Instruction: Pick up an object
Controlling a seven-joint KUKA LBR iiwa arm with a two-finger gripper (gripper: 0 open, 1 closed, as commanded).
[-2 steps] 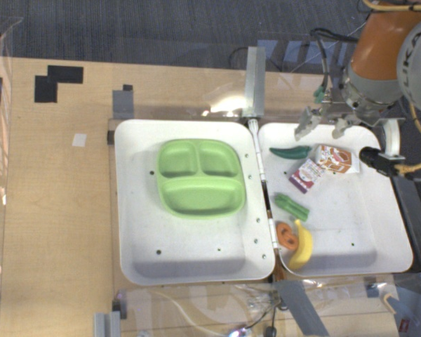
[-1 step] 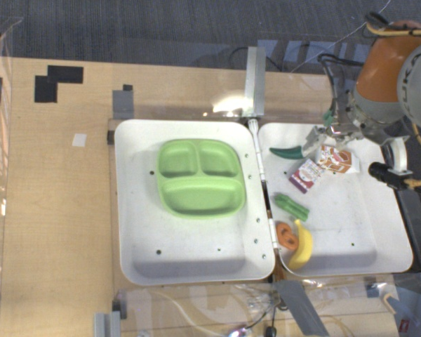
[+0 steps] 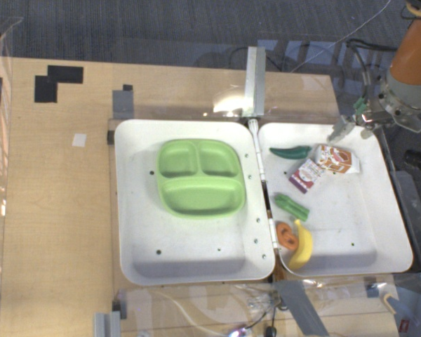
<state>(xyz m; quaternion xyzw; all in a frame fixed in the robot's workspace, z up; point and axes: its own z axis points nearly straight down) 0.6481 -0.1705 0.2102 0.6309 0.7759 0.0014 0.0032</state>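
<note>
The right bin (image 3: 365, 216) holds several objects. A dark green chili pepper (image 3: 290, 152) lies near its back left. A red-and-white snack packet (image 3: 333, 159) and a purple-and-white packet (image 3: 305, 176) lie side by side just right of the pepper. A light green pod (image 3: 291, 206) sits lower down, with an orange piece (image 3: 288, 236) and a yellow banana (image 3: 302, 246) at the front left corner. My gripper (image 3: 342, 128) hovers over the bin's back edge, just above the red-and-white packet, with nothing visibly held.
The left bin (image 3: 140, 244) carries a green divided plate (image 3: 200, 176). A metal post (image 3: 255, 83) stands between the bins at the back. Cables and the arm's orange band (image 3: 414, 58) crowd the upper right.
</note>
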